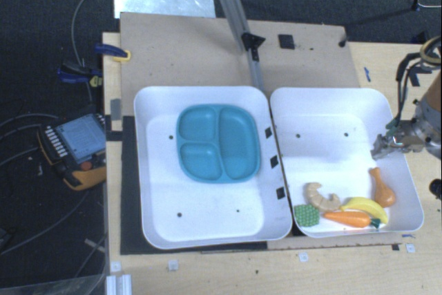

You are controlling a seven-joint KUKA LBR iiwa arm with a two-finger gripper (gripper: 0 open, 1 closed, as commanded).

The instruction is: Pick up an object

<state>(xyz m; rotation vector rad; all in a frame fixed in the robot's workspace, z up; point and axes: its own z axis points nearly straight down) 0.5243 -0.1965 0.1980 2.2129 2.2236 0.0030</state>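
Observation:
Several toy foods lie in the near corner of the right bin: a green piece, a beige curved piece, a yellow banana, an orange carrot and an orange drumstick. My gripper sits at the right rim of that bin, above the drumstick and apart from it. Its fingers look close together, with nothing seen between them.
A blue divided plate rests in the left bin. A slanted grey pole crosses the back of the bench. Cables and a handheld device lie on the floor to the left.

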